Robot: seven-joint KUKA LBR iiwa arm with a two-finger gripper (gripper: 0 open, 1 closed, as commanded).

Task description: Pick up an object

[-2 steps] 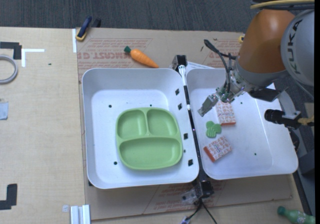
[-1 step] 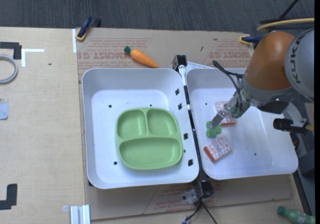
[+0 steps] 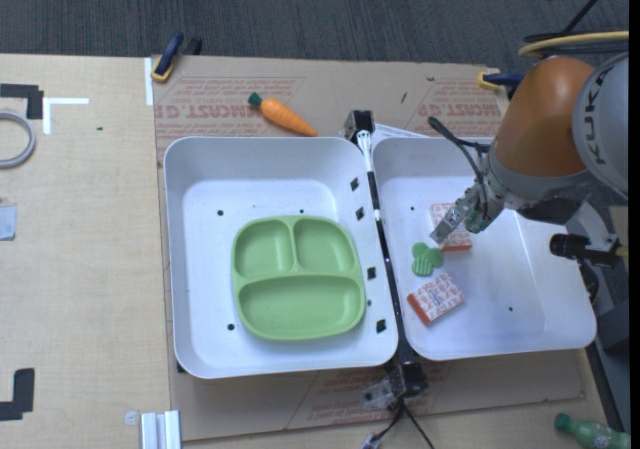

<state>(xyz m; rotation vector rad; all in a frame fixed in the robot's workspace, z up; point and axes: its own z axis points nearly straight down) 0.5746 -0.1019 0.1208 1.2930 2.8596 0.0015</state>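
Observation:
My gripper (image 3: pixel 452 226) hangs low over the right bin (image 3: pixel 540 322), near the bin's upper left part. It sits right over a red and white patterned packet (image 3: pixel 444 212), which it partly hides. A small green toy (image 3: pixel 427 259) lies just below and left of the gripper. Nearer the front of the bin, a second red and white packet (image 3: pixel 436 297) lies flat. I see nothing lifted off the bin floor.
In the left bin (image 3: pixel 190 237) lies a green divided plate (image 3: pixel 297 277). A toy carrot (image 3: pixel 283 114) rests on the cardboard behind the bins. A clip (image 3: pixel 360 124) joins the bins at the back edge. The arm's orange band (image 3: pixel 545 117) looms over the right bin's back.

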